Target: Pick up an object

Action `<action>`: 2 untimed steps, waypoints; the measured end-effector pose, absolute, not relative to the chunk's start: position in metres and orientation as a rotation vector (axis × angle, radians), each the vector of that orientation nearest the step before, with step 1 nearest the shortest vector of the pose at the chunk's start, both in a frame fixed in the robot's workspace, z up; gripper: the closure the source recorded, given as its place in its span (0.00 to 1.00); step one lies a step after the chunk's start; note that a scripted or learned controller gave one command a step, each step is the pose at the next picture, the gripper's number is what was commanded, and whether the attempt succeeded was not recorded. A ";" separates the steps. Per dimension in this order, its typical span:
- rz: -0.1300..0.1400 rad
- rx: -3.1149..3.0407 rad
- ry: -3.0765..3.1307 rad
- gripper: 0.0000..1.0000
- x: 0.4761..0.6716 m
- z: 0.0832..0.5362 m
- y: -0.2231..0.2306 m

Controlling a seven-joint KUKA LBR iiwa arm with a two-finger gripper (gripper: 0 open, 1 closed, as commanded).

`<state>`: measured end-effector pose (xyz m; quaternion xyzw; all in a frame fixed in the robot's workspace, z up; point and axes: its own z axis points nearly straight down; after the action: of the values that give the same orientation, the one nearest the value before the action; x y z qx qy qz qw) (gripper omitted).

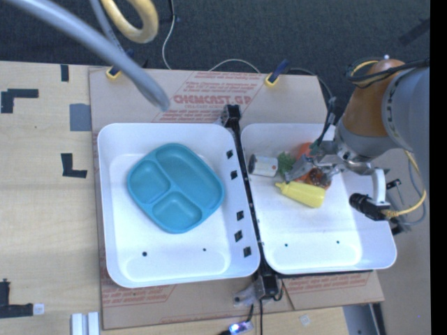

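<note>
At the near edge of the pale wooden desk [42, 208], a sheet of brown printed cardboard [209, 96] is seen under two shallow white plastic bins. The left white bin [119, 257] carries a light blue three-compartment plastic plate [175, 186], lying flat near the bin's middle and tilted at an angle to its walls. The right white bin [328, 253] holds a small cluster in its far half: a yellow banana-shaped plastic toy [302, 193] lies nearest, and just beyond it a green leafy piece [286, 162], an orange-red piece [303, 149] and a small white-and-grey block [262, 165] are partly made out; their exact shapes cannot be told, since they overlap and are partly covered by the tool. The grey two-finger tool [311, 167] is lowered into this cluster, just above the yellow toy. Whether its fingers are spread or pressed together cannot be told, nor whether anything is pinched, as the tips are lost among dark and reddish clutter. The grey arm with its orange band [367, 107] enters from the right and is cut off by the frame. Farther off, a blurred grey hose [84, 30] and a yellow loop [129, 5] cross the upper left, out of focus
</note>
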<state>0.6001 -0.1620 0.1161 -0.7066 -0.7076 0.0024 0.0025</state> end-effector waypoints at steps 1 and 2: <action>0.005 -2.215 -2.222 1.00 0.601 0.128 -0.161; -0.002 -2.221 -2.226 1.00 0.602 0.191 -0.159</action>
<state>0.6020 -0.1590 0.1905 -0.7063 -0.7079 -0.0007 -0.0015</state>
